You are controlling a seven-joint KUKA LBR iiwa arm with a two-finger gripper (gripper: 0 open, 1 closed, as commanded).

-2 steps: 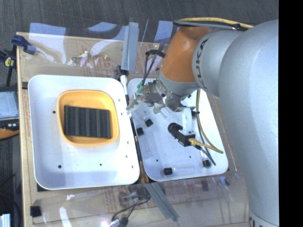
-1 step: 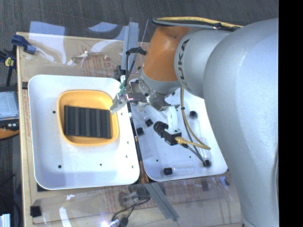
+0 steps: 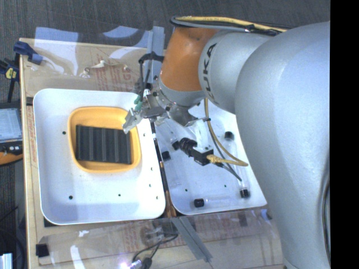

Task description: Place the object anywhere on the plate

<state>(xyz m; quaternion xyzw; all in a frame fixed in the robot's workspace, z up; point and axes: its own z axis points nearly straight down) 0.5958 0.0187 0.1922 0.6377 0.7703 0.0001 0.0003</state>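
Holding a dark ridged block [image 3: 104,144], the yellow plate [image 3: 101,114] sits in the left bin [image 3: 84,200]; tool's [image 3: 134,116] grip unclear.

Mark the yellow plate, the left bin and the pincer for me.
yellow plate [image 3: 98,115]: camera view, on its far rim.
left bin [image 3: 95,200]: camera view, bare floor near the front wall.
pincer [image 3: 133,118]: camera view, its tip, by the plate's right rim.
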